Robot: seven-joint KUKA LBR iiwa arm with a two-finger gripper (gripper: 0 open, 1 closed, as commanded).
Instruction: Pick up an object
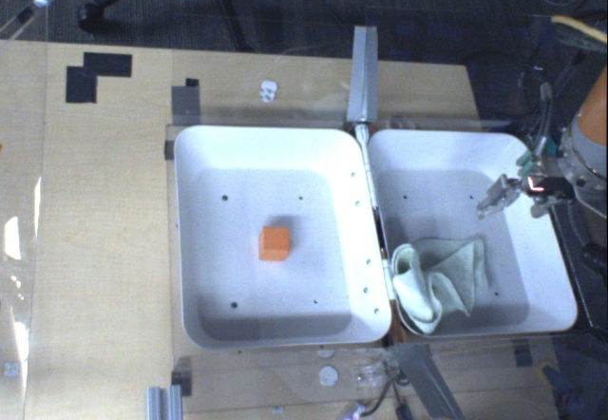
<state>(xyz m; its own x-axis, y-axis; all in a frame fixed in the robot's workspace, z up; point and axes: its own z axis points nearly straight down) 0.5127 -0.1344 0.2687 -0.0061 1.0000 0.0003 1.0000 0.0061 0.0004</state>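
I see no readable writing; my jaws point(518, 192) hang apart, gripping nothing, above the crumpled cloth point(439, 281); orange cube point(275, 243) well left of it

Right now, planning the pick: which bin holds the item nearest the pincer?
The right bin, holding the crumpled cloth beside the pincer.

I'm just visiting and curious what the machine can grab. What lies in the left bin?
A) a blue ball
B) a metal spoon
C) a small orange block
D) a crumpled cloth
C: a small orange block sits alone near the middle of the left bin, while the crumpled cloth lies in the right bin.
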